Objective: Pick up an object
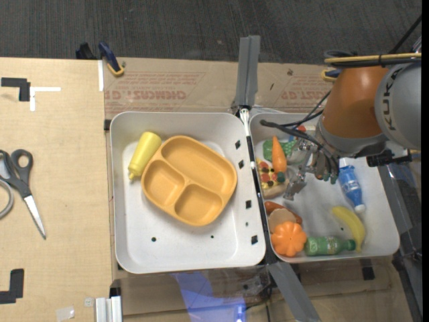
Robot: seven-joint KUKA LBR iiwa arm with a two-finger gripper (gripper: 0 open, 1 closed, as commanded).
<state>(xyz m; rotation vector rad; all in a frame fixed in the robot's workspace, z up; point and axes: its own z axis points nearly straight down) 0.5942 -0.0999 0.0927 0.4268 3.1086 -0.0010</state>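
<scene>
My gripper (299, 180) hangs low over the middle of the right bin (382, 247), open, with nothing between its fingers. Just left of it stands an orange carrot (278, 154) with a green item behind it, and a small toy with coloured dots (270, 174). To the gripper's right lies a blue bottle (350, 188). Nearer the front of the bin lie a banana (352, 224), a green bottle (328, 245), an orange pumpkin (289, 239) and a brown-and-red piece (281, 213).
The left bin (134, 247) holds a yellow divided plate (189, 178) and a yellow squeeze bottle (143, 154). A raised divider (253, 193) separates the bins. Scissors (21, 186) lie on the bench at far left. The arm's orange band (355, 106) overhangs the right bin's back.
</scene>
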